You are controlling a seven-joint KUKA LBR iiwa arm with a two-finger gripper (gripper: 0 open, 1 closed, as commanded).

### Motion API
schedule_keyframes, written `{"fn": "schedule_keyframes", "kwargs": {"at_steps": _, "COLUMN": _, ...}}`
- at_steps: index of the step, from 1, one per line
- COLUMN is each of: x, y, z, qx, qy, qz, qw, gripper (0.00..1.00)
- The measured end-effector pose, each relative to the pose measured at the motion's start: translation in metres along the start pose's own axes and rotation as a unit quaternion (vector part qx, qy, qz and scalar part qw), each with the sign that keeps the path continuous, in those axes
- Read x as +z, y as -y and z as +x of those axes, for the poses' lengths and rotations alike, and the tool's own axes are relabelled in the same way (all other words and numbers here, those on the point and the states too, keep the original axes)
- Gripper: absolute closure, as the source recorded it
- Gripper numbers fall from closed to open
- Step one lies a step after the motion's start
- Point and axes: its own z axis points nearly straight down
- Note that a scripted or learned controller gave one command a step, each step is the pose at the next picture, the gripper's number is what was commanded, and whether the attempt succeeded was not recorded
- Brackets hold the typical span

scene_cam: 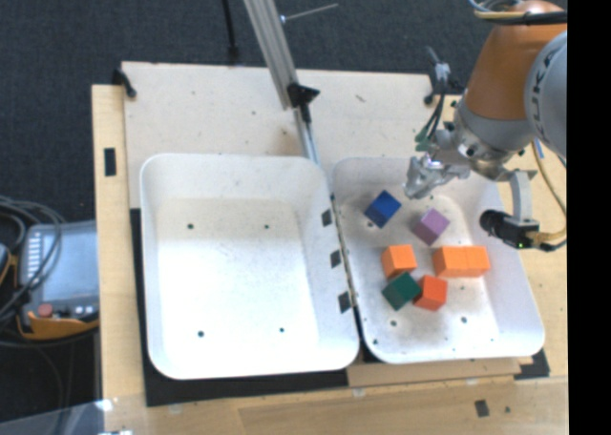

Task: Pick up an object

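1. Working from the right bin [516, 328] as my landmark, I note that every candidate object lies inside it; the left bin [239, 261] sits just beside it across their shared rims.
2. I see the arm [506, 71] reaching in over the right bin's far corner, with the gripper [423, 180] hanging above the bin's far part. I cannot tell whether the claw is wide or narrow, and I see nothing held in it.
3. I rank the orange block [462, 260], nearest the bin's right wall, as the largest piece. It touches nothing, so I judge it an easy grasp.
4. I judge the blue cube [383, 208] and the purple cube [431, 226], both in the bin's far half and nearest the gripper, to be the best targets. Each stands apart from its neighbours.
5. I would avoid the cluster nearer the bin's middle: the orange cube [400, 258], green cube [402, 289] and red-orange cube [431, 293] sit touching or nearly so, leaving little room to close on one.
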Motion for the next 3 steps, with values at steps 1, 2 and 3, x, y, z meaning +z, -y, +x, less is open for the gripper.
{"fn": "schedule_keyframes", "kwargs": {"at_steps": 1, "x": 0.007, "y": 0.005, "z": 0.049, "qx": 0.001, "qy": 0.000, "qz": 0.001, "qw": 1.0000, "gripper": 1.00}}
{"fn": "schedule_keyframes", "kwargs": {"at_steps": 2, "x": 0.011, "y": 0.011, "z": 0.105, "qx": 0.000, "qy": 0.000, "qz": 0.001, "qw": 1.0000, "gripper": 1.00}}
{"fn": "schedule_keyframes", "kwargs": {"at_steps": 3, "x": 0.006, "y": 0.021, "z": 0.151, "qx": 0.000, "qy": -0.001, "qz": 0.002, "qw": 1.0000, "gripper": 1.00}}
